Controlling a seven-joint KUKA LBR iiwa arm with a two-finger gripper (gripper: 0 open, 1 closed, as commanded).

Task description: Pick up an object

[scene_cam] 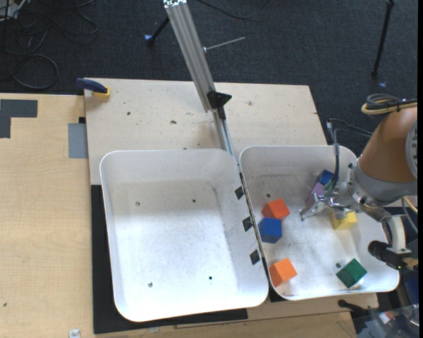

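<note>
Hovering gripper point(311, 208) (beside orange cube point(276, 209))

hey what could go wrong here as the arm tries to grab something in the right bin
The gripper sits low among a purple block, a blue block and a yellow block, so it may push them instead of gripping one. They lie near the right bin wall, so one could wedge there.
</note>
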